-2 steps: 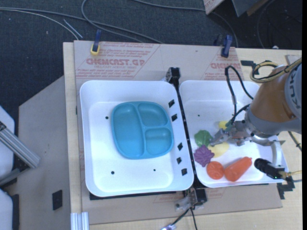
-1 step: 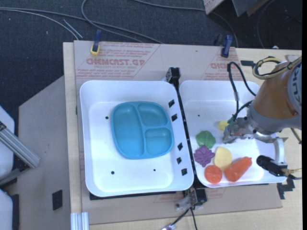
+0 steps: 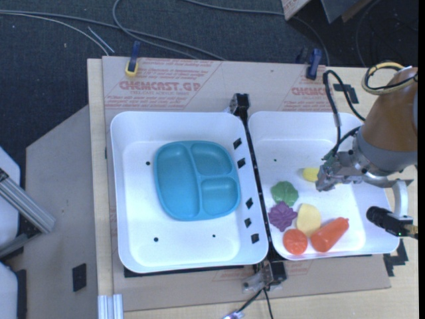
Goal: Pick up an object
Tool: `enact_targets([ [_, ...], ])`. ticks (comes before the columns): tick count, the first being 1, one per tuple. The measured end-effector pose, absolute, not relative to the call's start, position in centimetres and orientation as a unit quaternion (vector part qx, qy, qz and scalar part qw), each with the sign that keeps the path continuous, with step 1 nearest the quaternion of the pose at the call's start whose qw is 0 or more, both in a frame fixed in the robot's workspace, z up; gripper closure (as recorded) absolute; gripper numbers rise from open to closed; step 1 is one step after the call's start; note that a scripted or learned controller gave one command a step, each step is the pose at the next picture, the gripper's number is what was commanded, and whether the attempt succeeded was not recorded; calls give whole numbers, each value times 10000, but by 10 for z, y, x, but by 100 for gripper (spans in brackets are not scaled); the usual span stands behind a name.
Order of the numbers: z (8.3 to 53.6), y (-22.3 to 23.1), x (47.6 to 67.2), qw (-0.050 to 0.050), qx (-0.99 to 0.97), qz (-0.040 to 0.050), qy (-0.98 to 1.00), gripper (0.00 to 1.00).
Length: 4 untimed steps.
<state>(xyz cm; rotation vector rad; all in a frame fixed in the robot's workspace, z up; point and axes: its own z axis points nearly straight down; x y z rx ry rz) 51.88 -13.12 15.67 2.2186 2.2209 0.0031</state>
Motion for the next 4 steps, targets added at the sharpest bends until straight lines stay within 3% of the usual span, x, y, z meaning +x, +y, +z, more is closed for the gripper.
enact_targets([
  [1, 204, -131, 520, 22, 7066, 15, 7076, 100],
  [2, 201, -73, 516, -23, 7049, 4, 7093, 100],
  [4, 224, 36, 531, -2, 7055, 10, 7087, 100],
])
